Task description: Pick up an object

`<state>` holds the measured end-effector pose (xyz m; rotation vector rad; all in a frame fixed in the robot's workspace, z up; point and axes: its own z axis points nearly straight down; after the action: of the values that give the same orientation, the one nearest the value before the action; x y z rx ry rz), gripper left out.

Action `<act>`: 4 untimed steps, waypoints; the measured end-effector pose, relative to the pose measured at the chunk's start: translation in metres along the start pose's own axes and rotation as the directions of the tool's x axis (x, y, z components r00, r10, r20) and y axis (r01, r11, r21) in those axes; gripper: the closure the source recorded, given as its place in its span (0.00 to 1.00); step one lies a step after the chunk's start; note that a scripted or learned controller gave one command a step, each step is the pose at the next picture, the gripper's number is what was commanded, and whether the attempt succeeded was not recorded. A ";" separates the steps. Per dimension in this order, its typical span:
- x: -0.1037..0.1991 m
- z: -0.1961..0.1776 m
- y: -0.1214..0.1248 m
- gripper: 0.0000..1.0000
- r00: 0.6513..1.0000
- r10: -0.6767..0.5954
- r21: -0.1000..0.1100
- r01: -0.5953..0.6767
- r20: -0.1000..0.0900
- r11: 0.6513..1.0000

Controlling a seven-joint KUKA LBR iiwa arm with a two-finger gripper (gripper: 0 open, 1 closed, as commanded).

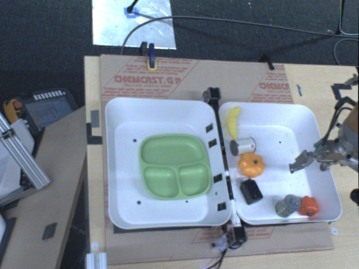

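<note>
The gripper (296,165) is hovering near the right bin's (280,132) right wall, fingers apparently empty; their spread is unclear. The pumpkin (251,165) is sitting near the left wall: probably light, stiff and slippery, best pinched across its middle.

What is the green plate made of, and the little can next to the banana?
The green plate looks like matte plastic: one even colour, soft moulded compartments. The can looks like metal, going by its silvery sheen, though it is too small to be sure.
</note>
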<state>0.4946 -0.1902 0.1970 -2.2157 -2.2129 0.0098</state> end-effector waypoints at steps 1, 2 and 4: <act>0.001 -0.006 0.003 0.00 1.000 -0.004 -0.012 0.005 0.003 1.000; 0.009 0.049 0.011 0.00 1.000 -0.004 -0.010 0.004 0.002 1.000; 0.005 0.112 0.006 0.00 1.000 -0.002 -0.012 0.002 0.003 1.000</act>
<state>0.4998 -0.1844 0.0846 -2.2202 -2.2229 -0.0007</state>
